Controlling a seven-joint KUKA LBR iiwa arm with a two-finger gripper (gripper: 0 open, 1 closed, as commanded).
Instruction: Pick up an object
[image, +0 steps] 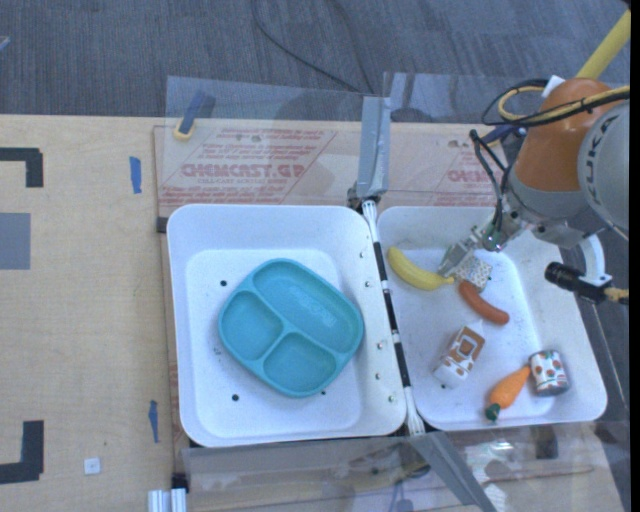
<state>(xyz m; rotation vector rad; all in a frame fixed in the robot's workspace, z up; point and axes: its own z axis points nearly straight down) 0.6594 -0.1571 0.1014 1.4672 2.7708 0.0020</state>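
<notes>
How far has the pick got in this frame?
Done: the gripper is down in the right bin, beside the banana and sausage. In hand: nothing visibly held. Left: grasping and lifting; the carton, carrot and can lie untouched.

The wooden bench (80, 330) bears two white bins (190, 330) side by side.

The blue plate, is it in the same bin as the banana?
No, the blue plate lies in the left bin, while the banana lies in the right bin.
</notes>
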